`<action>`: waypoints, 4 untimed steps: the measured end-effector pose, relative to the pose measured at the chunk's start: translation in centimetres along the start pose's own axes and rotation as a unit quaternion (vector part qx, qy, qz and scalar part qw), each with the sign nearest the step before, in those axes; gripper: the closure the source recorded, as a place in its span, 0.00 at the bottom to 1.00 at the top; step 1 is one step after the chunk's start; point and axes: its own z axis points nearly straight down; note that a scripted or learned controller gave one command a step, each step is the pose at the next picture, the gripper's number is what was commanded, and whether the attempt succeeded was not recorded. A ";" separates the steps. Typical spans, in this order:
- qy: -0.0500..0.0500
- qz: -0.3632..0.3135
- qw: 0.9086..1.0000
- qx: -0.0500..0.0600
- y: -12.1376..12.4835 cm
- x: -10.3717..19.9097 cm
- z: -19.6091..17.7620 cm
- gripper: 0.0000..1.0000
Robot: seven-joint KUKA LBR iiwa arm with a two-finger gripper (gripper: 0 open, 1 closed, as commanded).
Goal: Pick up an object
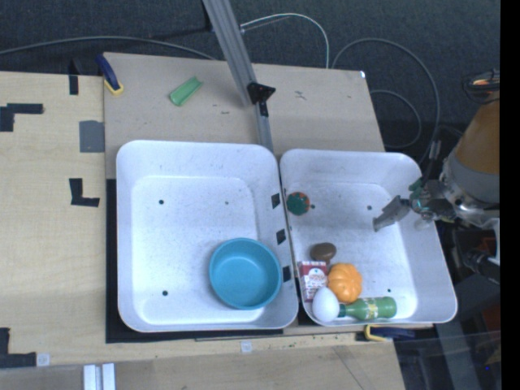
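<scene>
Gripper (390, 215): mid-right of frame, above right bin (422, 242); one dark finger seen, can't tell how wide jaws are; nothing seen held.
Targets: lower centre-right, packed in bin's near-left corner: orange (344, 282), egg (325, 305), green bottle (370, 308), red carton (314, 279), brown lump (322, 252); small ball (298, 203) apart, higher up.
Risk: round, smooth items prob. roll or slip; tight cluster may block fingers.
Bowl (244, 272): blue, round, smooth, left bin.

You look down on a pale wooden bench top (49, 218) with black tape marks (79, 193) at the frame's left. Dark blue-grey carpet floor (390, 15) fills the top, crossed by thin white cables (317, 31).
</scene>
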 end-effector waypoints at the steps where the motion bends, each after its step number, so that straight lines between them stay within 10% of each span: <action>1: 0.000 0.000 1.000 0.000 0.0 0.0 0.0 0.00; 4: -0.001 0.001 1.000 -0.001 -0.9 -0.1 12.1 0.00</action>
